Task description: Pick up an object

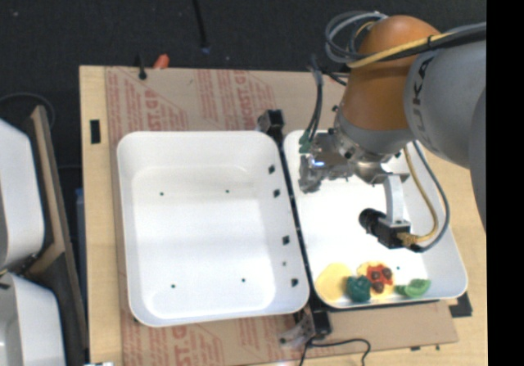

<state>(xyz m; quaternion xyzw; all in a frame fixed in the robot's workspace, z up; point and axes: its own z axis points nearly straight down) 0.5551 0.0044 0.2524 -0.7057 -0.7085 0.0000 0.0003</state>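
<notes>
The arm reaches in from the right over the right bin (pixel 446 254), its orange band (pixel 385 78) high in the view. My gripper (pixel 315 169) hangs near the bin's back left corner, above the bin floor. Several small objects lie along the front edge of the right bin: a pale yellow round piece (pixel 332 278), a dark teal piece (pixel 357 288), a red and orange piece (pixel 377 274) and a green piece (pixel 416 287). They are well apart from the gripper, toward the front. Nothing shows between the fingers.
The left bin (pixel 205 225) sits beside the right one, with a black divider strip (pixel 286 209) between them. A black fitting (pixel 383 227) on the arm hangs over the middle of the right bin. Cables loop above the wrist.
</notes>
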